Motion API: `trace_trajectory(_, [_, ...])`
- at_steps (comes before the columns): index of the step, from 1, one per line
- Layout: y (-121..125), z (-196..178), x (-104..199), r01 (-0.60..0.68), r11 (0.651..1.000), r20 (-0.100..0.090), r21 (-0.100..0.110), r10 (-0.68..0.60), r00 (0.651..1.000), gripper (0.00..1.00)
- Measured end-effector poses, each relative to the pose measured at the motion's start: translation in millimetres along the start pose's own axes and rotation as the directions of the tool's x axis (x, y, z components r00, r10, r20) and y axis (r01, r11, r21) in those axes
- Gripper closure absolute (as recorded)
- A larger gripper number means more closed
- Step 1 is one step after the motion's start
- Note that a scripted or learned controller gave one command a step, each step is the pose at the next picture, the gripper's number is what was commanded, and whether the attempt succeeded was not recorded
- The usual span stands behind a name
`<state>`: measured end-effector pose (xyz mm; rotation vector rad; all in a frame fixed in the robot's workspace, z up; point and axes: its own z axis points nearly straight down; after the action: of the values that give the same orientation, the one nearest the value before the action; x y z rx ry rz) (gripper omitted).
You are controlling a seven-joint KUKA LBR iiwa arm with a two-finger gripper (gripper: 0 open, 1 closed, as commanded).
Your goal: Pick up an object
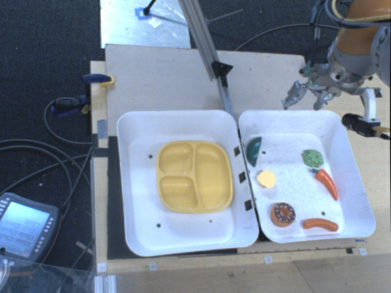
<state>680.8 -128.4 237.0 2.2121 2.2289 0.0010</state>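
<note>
Tool (307, 97) hangs open and empty above the tabletop (159, 78) just past the right bin's (360, 212) far rim, likely staged clear before descent; candidates lie loose inside: broccoli (312, 158), carrot (327, 183), donut (283, 214), sausage (320, 224); left bin (131, 224) holds 1 yellow tray (195, 176).

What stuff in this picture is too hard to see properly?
- Arm: cut off by the camera view's top and right edges, so most of it is out of sight.
- Gripper: small and blurry; what its tips are doing is unclear.
- Handheld screen: cut off by the left edge, display too small to read.
- Dark green piece: sits against the right bin wall; too small to identify.
</note>
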Motion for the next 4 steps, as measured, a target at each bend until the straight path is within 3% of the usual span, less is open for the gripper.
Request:
trace_trajectory(1, [0, 0, 0, 0.001, 1.000, 0.001, 0.000, -0.001, 1.000, 0.00])
trace_trajectory(2, [0, 63, -1, -0.003, 1.000, 0.000, 0.005, 0.003, 1.000, 0.00])
trace_trajectory(4, [-5, 148, 1, -0.003, 1.000, 0.000, 0.004, 0.003, 1.000, 0.00])
